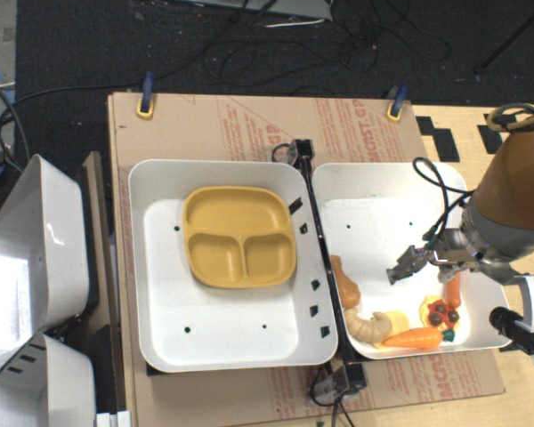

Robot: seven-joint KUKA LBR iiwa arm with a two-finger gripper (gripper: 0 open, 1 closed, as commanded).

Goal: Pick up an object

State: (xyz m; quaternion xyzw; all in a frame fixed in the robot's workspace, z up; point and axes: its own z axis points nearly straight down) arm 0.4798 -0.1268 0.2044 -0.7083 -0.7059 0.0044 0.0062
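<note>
Several toy foods lie in the right bin's (pixel 374 194) front corner. They are a brown drumstick-like piece (pixel 343 283), a beige curled piece (pixel 367 327), an orange carrot (pixel 414 337), a yellow piece with red and dark berries (pixel 442 314) and a small orange-red piece (pixel 452 290). My gripper (pixel 411 264) hangs low over the right bin's middle, just left of the orange-red piece and above the carrot. It is dark and seen from the side. Nothing shows in its grasp.
The left bin (pixel 160 265) holds a yellow divided plate (pixel 240 237) in its back half. A black divider (pixel 316 238) runs between the bins. The grey and orange arm (pixel 512 203) covers the right bin's right side, with a cable (pixel 436 185) looping over it.
</note>
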